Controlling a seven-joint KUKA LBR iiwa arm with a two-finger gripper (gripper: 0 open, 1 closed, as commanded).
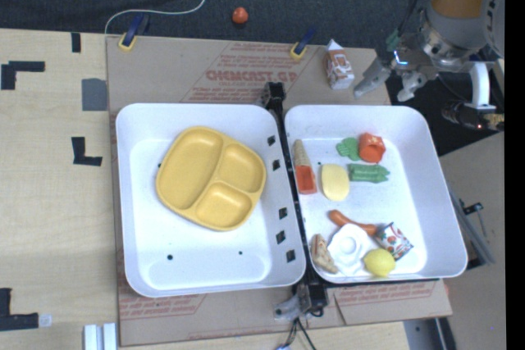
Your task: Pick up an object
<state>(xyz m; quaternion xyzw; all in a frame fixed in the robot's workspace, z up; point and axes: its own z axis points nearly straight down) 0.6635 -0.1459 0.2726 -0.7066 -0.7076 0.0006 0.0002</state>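
Observation:
My gripper [388, 84] hangs open over the bench, just beyond the far edge of the right bin [439, 176], with nothing between its fingers. In that bin lie a red tomato [372, 147] on a green leaf [349, 148], a green pod [368, 173], a pale yellow oval piece [334, 182], an orange block [305, 179], a carrot-like stick [349, 220], a fried egg [347, 246], a lemon [378, 262] and a small printed packet [395, 239]. All of them sit apart from the gripper.
The left bin [135, 201] holds a yellow divided plate [212, 176]. A small carton [339, 67] stands on the cardboard left of the gripper. An orange ball [239, 15] lies on the dark surface behind the bench. A white cable [176, 11] runs there too.

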